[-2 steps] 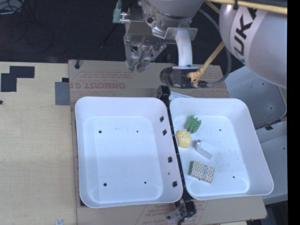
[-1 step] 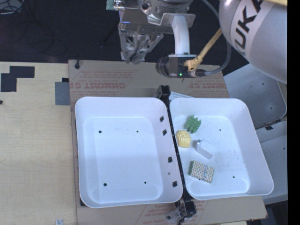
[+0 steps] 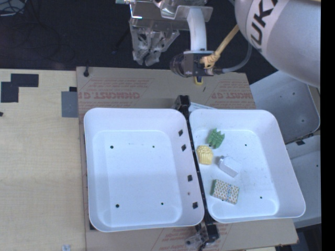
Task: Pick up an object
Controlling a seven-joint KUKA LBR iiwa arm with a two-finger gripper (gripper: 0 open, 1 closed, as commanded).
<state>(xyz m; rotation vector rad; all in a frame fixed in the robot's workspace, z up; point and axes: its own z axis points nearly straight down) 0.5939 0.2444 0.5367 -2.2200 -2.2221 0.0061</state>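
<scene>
Claw (image 3: 152, 48) high above far edge of bins, finger state cannot tell. Four objects bunched in right bin (image 3: 285, 156) – green piece (image 3: 215, 138), yellow piece (image 3: 204, 155), clear block (image 3: 228, 166), patterned pad (image 3: 225, 191). Risk – crowding near divider, glancing grasp.

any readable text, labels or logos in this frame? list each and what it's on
"UK": large dark letters, cut off by the frame edge, on the grey arm housing, top right.
Red repeated print on the brown cardboard sheet under the bins: upside down, roughly "CHEMCAST. G.P", too blurred to be sure.
Red print on the sheet's front edge: too small to read.
Patterned packet in the right bin: no legible text.
</scene>
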